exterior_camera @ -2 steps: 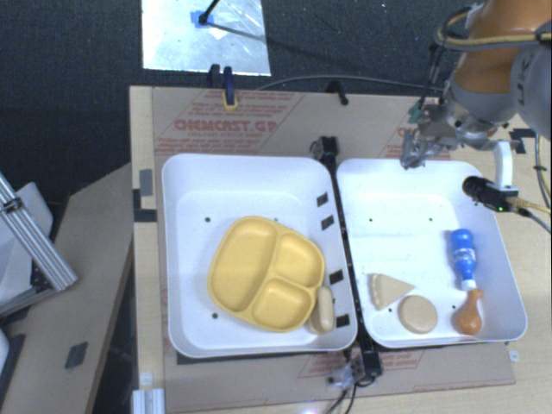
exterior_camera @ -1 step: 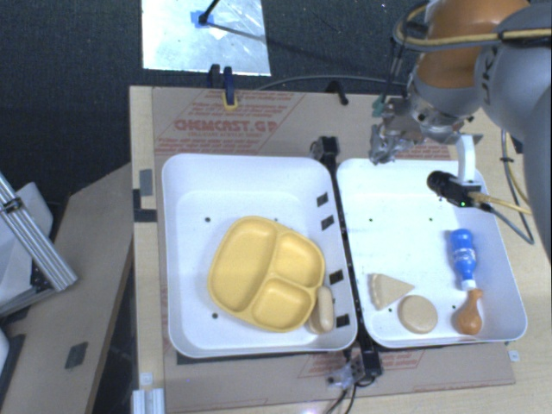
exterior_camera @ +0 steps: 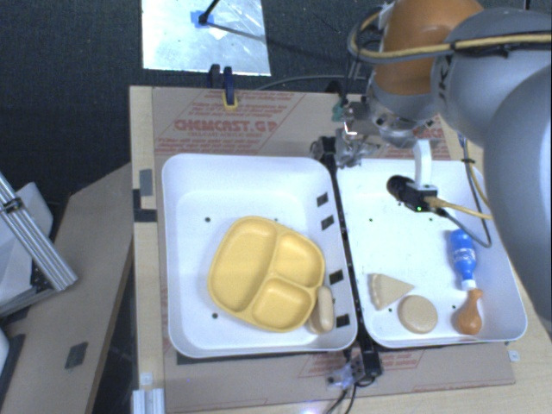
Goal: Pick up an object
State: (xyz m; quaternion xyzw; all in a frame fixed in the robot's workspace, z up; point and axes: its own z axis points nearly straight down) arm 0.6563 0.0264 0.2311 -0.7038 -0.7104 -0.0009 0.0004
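The left bin [exterior_camera: 194, 231] holds a yellow divided plate [exterior_camera: 263, 270] with a small beige roll [exterior_camera: 323, 309] against its right side. In the right bin [exterior_camera: 379, 222] lie a pale wedge [exterior_camera: 388, 289], a round tan piece [exterior_camera: 418, 313], a blue bottle [exterior_camera: 462, 255] and a brown pear-shaped piece [exterior_camera: 468, 311], all near the front. My gripper [exterior_camera: 347, 147] hangs under the orange band at the back end of the divider between the bins, far from all these objects. I see nothing in it.
A black part with a yellow cable [exterior_camera: 410, 191] hangs off the arm over the back of the right bin. The grey arm [exterior_camera: 509, 102] covers the right rear corner. A blue and yellow clamp [exterior_camera: 226, 84] stands behind the left bin.
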